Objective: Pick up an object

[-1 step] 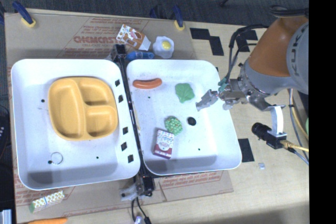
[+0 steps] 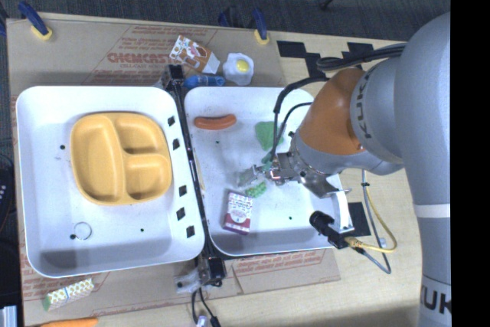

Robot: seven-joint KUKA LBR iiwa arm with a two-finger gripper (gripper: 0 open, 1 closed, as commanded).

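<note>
Claw [image 2: 269,172], grip state indiscernible, low over wrapper [image 2: 253,181] at bin's [image 2: 230,243] centre; nothing lifted yet, sausage [image 2: 215,121] at eleven o'clock.

Robotics lab, 2 bins [image 2: 31,165], clamped bench [image 2: 99,38]

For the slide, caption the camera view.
KUKA arm's gripper low in right bin, near hot dog and red packet; yellow tray in left bin.

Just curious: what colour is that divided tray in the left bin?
Yellow-orange. The divided tray shows plainly in the camera view.
</note>
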